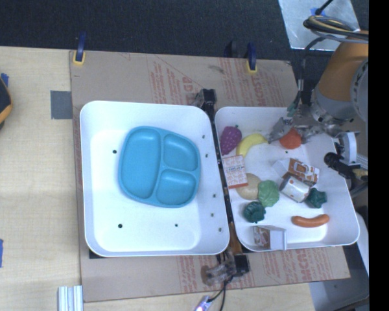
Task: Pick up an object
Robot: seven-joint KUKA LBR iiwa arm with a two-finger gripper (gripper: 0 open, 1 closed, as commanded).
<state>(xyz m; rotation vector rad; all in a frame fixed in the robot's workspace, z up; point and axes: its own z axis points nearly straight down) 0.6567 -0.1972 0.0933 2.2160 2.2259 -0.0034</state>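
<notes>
tool (289, 132) closed on orange-red toy (290, 140), right bin (350, 229)

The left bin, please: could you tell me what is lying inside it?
A blue divided plate lies in the left bin, on its white floor. Whatever is under the plate is covered.

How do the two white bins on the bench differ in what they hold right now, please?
The left bin holds one large blue divided plate; the right bin holds many small toy foods, such as purple grapes and a sausage. The gripper hangs over the right bin, not the left. Both are shallow and white.
</notes>
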